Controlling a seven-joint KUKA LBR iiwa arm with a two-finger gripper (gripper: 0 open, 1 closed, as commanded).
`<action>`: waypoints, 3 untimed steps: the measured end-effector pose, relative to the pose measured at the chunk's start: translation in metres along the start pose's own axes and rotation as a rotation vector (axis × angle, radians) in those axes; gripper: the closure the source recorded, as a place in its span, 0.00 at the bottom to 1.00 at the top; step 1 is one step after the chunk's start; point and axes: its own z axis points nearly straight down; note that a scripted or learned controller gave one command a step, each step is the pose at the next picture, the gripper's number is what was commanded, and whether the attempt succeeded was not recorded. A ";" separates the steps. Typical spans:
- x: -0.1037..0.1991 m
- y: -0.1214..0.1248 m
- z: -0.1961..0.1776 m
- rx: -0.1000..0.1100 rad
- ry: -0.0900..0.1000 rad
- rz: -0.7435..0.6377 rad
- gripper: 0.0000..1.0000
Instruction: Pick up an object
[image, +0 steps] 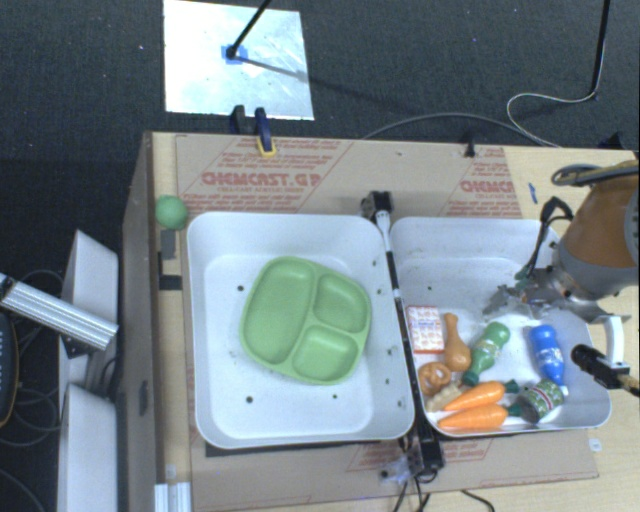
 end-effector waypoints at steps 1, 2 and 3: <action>0.010 0.099 -0.001 -0.003 0.001 -0.003 0.00; 0.000 0.026 0.000 0.000 0.000 0.000 0.00; -0.003 -0.038 0.000 0.001 0.000 0.000 0.00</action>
